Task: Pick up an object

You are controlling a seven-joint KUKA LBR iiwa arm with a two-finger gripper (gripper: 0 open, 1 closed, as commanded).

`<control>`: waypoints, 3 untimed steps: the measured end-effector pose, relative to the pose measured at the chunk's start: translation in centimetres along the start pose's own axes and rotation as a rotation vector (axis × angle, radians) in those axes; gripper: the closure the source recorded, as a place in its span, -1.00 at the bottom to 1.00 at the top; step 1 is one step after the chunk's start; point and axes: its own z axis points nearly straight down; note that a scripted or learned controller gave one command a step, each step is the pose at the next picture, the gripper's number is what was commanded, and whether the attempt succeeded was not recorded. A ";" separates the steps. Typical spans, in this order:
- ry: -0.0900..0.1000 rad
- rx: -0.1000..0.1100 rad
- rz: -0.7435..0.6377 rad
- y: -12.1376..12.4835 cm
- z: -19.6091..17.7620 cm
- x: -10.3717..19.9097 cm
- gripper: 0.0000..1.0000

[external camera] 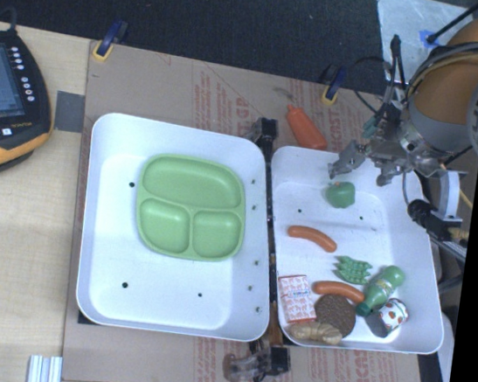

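Green lump [340,194] just under gripper [366,164], fingers spread, clamped on nothing. Two sausages [312,237] in right bin [431,283]; one green tray [192,206] left.

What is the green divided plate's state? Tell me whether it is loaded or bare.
Bare. The green divided plate lies flat in the left bin, and all three compartments show plain green. The food items sit in the right bin.
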 end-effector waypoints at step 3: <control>0.001 -0.001 0.000 1.1 11.3 1.4 -1.00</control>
